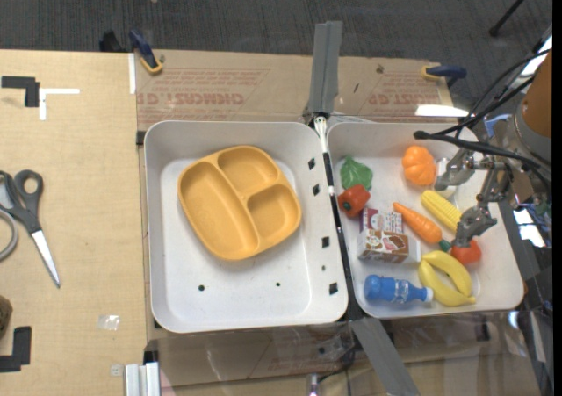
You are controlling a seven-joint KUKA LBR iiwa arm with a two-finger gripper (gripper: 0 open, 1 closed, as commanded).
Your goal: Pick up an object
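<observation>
Tool over right bin, near its right edge.
I see the tool (467, 201) spread apart, clamping nothing, above the corn (440, 209) and tomato (467, 252).

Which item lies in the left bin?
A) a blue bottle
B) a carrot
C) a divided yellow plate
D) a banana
C: the plate lies in the left bin, while the banana, bottle and carrot all lie in the right bin.
</observation>
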